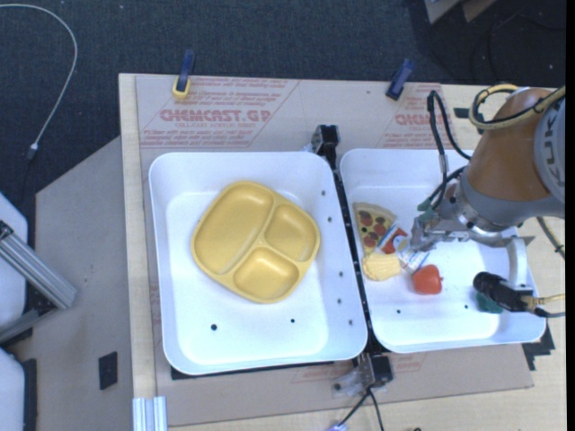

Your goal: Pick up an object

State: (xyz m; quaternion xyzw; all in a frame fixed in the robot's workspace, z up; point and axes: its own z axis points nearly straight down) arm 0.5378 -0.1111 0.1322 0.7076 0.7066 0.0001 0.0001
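**Two bins, one claw low over the toy food**

Two shallow white bins sit side by side on the bench. Leftmost, the left bin [180,330] holds a yellow divided plate [256,251], lying flat and well apart from any action. Across the centre divider, the right bin [449,330] carries the candidates: a pizza slice [372,224] near its left wall, a pale yellow piece [381,268] just nearer than it, then a red tomato-like piece [428,280] to the right. The gripper [415,248] hangs among these three, its tip close to the yellow piece; whether it is spread or pressed together I cannot tell, and nothing is visibly pinched. Further right lies a dark green object [492,293] by the bin's near right corner.

My reading: this is the descent or grasp attempt. Next, the claw needs to close on one item, probably the yellow piece, then lift straight up.
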